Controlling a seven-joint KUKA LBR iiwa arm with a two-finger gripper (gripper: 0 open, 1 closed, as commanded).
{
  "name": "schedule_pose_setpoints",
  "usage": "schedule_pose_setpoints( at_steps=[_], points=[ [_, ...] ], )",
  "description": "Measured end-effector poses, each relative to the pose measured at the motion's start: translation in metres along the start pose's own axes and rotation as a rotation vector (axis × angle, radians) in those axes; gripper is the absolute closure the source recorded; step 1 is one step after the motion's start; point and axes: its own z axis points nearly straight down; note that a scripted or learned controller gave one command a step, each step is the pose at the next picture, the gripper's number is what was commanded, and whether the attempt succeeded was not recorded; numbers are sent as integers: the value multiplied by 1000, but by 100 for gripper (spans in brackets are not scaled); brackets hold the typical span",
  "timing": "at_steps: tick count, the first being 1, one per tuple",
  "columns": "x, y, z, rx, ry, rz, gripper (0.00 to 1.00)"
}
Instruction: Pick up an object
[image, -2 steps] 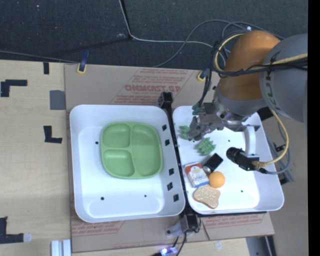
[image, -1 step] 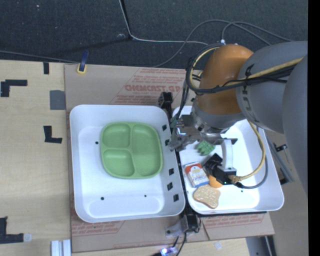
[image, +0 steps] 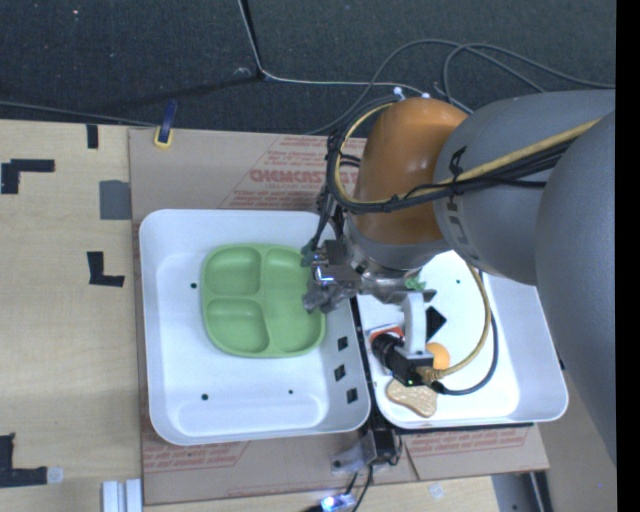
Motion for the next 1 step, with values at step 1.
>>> schedule_pose_setpoints(
  at_steps=[1],
  points=[
    [-3,1,0,-1,-1,4,0]
  ],
)
